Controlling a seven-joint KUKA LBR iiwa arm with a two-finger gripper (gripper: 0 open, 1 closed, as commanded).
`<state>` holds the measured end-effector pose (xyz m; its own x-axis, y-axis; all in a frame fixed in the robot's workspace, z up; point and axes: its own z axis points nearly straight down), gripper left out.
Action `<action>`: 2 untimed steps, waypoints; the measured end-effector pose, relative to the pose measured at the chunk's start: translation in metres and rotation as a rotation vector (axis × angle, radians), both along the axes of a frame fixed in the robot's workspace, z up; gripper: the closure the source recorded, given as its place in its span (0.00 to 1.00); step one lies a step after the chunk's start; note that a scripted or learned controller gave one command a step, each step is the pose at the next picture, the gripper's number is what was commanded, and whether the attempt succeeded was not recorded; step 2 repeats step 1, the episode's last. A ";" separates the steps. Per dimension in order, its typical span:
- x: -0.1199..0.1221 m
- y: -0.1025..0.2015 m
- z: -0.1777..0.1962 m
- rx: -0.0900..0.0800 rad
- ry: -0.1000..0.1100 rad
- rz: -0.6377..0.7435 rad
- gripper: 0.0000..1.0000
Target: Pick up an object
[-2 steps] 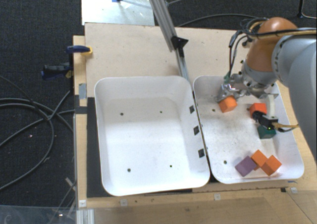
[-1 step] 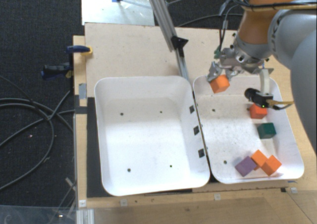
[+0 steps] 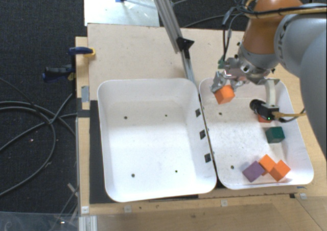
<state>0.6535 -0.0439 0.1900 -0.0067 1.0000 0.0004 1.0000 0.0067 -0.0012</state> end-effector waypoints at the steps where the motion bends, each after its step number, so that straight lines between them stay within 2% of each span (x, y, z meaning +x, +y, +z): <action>1: -0.057 0.084 0.004 0.004 0.003 0.006 1.00; 2: -0.057 0.084 0.004 0.004 0.003 0.006 1.00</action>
